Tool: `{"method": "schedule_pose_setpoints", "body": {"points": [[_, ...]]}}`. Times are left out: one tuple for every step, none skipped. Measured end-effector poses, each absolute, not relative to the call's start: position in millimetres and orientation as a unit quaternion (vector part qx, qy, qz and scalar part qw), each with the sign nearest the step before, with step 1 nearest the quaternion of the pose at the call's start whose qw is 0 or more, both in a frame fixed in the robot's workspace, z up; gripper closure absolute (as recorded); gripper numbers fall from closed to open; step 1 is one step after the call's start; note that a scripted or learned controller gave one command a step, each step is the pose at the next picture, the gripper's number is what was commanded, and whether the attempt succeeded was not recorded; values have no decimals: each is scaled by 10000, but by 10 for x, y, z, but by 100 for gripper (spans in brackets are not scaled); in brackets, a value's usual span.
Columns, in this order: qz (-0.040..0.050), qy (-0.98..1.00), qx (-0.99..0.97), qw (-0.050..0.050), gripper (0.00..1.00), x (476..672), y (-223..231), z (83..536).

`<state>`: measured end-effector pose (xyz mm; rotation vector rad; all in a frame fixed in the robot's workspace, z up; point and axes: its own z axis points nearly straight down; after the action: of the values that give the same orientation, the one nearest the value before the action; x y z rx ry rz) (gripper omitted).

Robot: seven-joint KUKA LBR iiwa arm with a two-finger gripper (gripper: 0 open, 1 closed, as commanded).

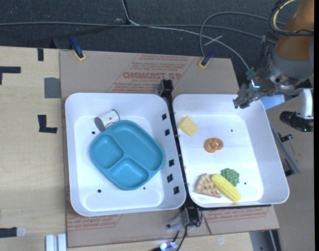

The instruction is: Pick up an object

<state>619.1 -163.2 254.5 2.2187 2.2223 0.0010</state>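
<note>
The right bin [253, 119] holds a yellow cheese wedge [188, 126], a small pretzel [213, 145], a pizza slice [206, 185], a corn cob [226, 187] and a green broccoli piece [231, 175]. The left bin [76, 140] holds a blue divided tray [127, 153] and a small tin can [106, 120] lying on its side. My gripper [242, 100] hangs over the right bin's far right corner, well away from all the food items, with nothing seen between its fingers.
A black divider [171, 140] runs between the two bins. Cables [212, 30] trail across the dark floor behind the bench. Cardboard [149, 72] lies under the bins, held by two clamps.
</note>
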Motion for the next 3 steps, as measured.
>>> {"method": "schedule_pose_setpoints", "body": {"points": [[-1, 7087, 7056, -5, 100, 6088, -1160, 2583], [-7, 7086, 7056, -10, 100, 5886, -688, 2513], [-11, 7088, 7054, -13, 100, 5710, -120, 2422]]}}
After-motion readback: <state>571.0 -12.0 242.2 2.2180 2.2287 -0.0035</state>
